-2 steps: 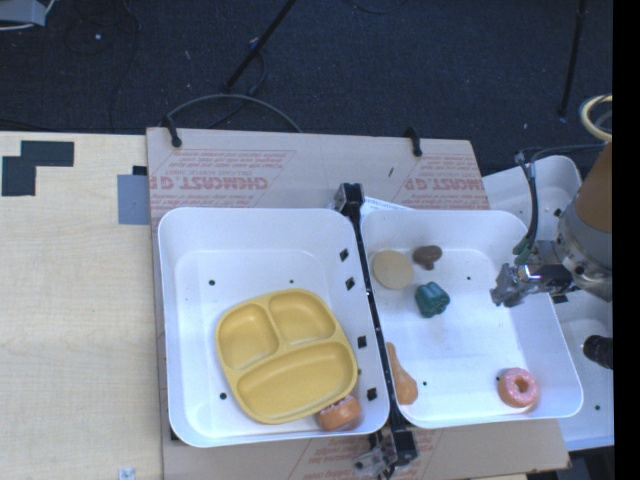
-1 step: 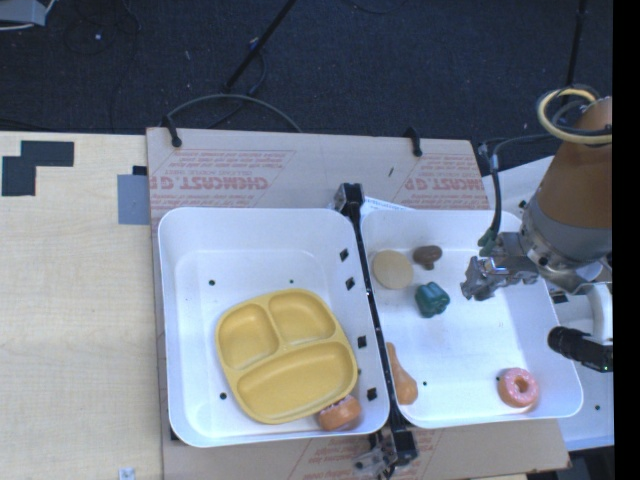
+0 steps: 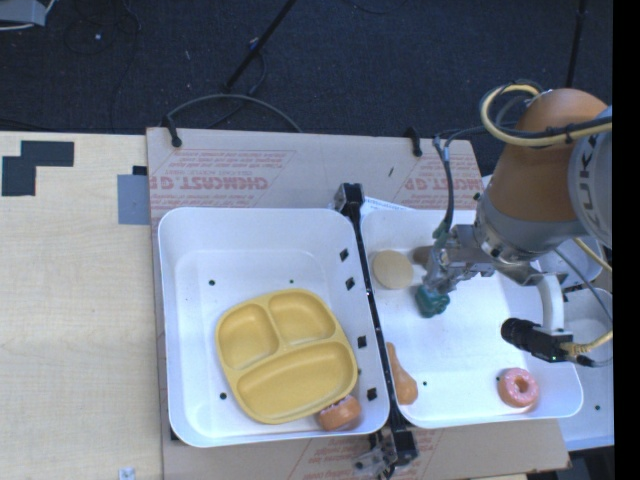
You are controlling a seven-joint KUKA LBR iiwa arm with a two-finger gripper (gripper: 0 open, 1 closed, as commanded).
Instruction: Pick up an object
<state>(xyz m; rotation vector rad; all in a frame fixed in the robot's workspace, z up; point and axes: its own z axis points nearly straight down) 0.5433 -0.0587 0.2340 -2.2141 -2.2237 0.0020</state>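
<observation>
In the right bin my gripper reaches in from the right and hangs directly over a small teal object, which sits at its tip. Whether the teal object is touched or lifted is unclear. Just to its left lies a round beige object. An orange carrot-shaped object rests along the bin's left wall. A pink donut lies at the front right. The grey arm with its orange band hides the bin's far right corner.
The left bin holds a yellow divided plate, with a small orange-brown object at its front edge. A black divider separates the bins. A black cable fitting hangs over the right bin's right side.
</observation>
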